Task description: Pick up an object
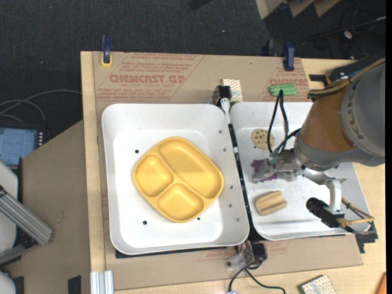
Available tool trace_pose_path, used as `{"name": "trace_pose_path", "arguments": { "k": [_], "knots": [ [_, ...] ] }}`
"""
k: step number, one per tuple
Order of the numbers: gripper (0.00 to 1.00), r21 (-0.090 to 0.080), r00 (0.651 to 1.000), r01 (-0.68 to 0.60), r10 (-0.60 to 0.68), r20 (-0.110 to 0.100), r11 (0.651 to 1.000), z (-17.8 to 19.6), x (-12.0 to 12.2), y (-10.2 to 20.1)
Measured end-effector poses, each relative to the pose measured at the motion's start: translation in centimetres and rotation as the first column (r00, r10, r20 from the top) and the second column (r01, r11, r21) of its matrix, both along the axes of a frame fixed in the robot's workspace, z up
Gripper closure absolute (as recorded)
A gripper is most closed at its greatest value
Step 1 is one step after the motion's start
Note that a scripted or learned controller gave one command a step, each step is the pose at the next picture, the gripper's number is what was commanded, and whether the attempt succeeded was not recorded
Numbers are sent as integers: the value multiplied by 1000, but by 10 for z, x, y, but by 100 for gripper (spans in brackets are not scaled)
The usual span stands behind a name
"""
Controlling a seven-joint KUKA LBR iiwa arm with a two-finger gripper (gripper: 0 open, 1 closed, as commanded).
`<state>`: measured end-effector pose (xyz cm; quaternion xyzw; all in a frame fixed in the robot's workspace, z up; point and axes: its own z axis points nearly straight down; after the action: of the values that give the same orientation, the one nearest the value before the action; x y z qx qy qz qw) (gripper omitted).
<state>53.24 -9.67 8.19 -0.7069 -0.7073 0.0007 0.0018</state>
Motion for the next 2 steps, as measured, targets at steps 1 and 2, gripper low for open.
{"name": "trace_pose_path", "arguments": {
  "k": [1,2],
  "knots": [
    [0,-3,1000,-1,1,8,1000,3,34,4],
    [0,-1,1000,1,-1,1,1000,3,23,1]
  ]
}}
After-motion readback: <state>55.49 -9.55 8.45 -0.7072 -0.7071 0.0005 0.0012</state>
